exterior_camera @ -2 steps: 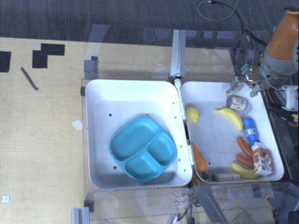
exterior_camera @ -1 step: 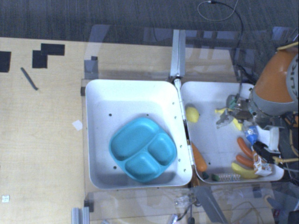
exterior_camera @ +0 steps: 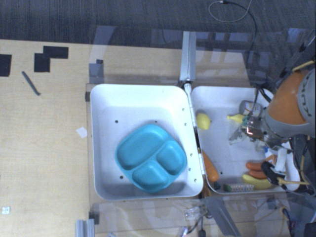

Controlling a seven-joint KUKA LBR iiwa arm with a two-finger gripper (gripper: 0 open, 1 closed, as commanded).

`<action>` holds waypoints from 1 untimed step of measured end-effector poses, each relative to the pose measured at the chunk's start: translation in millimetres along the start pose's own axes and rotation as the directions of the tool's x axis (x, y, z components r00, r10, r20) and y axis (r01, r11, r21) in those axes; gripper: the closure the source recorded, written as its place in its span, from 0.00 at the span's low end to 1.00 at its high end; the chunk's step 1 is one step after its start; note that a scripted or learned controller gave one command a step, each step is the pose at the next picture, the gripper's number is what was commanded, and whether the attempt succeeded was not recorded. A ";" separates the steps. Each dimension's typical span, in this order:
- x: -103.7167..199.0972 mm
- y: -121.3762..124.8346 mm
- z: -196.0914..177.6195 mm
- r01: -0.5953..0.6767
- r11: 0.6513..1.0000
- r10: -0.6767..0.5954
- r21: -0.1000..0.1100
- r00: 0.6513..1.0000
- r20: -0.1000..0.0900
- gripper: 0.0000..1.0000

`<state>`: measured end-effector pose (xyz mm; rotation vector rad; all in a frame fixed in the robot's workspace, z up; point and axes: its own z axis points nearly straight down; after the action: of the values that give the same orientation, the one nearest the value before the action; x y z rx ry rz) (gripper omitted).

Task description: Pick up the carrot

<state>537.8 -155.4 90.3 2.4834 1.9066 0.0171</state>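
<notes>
The carrot (exterior_camera: 210,168) is an orange tapered piece lying against the left wall of the right bin (exterior_camera: 222,95), near its front corner. My gripper (exterior_camera: 243,131) hangs over the middle of the right bin, up and to the right of the carrot and well apart from it. Nothing shows between its fingers. The grey arm with its orange band (exterior_camera: 291,102) reaches in from the right.
A yellow lemon (exterior_camera: 203,121) lies near the divider, with a small yellow piece (exterior_camera: 236,117) just left of the gripper. Red-orange pieces (exterior_camera: 256,166), a banana (exterior_camera: 256,180) and a green item (exterior_camera: 238,187) crowd the bin's front right. The left bin (exterior_camera: 106,132) holds a blue divided plate (exterior_camera: 151,157).
</notes>
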 end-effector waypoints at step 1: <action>37.7 -54.1 -0.8 -0.218 0.976 0.218 -0.003 0.976 -0.001 0.00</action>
<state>495.2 -105.0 90.4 2.6769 1.6227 0.0223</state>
